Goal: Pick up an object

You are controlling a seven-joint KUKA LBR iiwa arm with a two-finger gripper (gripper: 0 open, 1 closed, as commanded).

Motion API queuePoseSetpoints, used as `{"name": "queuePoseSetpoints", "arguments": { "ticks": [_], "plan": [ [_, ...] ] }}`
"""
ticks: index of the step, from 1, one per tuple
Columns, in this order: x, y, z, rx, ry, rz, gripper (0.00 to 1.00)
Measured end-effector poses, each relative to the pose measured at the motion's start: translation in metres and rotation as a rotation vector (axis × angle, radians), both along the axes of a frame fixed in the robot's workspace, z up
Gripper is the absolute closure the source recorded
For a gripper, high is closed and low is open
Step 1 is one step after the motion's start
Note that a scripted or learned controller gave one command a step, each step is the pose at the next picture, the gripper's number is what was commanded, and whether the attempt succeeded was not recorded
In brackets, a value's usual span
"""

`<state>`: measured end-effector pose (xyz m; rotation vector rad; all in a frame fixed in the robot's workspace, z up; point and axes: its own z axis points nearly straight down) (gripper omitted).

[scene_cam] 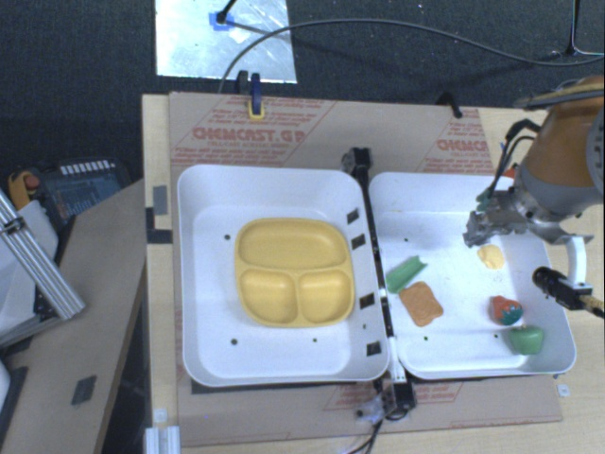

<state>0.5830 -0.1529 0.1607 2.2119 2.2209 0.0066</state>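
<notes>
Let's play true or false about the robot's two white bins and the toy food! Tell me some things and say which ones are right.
1. The yellow tray with three sections lies in the left bin. True.
2. The green piece lies in the left bin. False: it is in the right bin, near the divider.
3. The gripper is over the right bin. True: it sits just above the pale yellow piece.
4. The orange flat piece is inside the yellow tray. False: it lies on the right bin's floor, just below the green piece.
5. The red toy and the green toy sit near the right bin's lower right corner. True.
</notes>
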Motion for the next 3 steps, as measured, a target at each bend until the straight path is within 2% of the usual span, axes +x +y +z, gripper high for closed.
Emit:
{"name": "queuePoseSetpoints", "arguments": {
  "ticks": [1,2,3],
  "plan": [
    [0.002,0.0,0.047,0.0,0.001,0.0,1.0],
    [-0.001,0.047,0.056,0.003,0.005,0.005,1.0],
    [-0.022,0.095,0.056,0.004,0.007,0.005,1.0]
  ]
}}
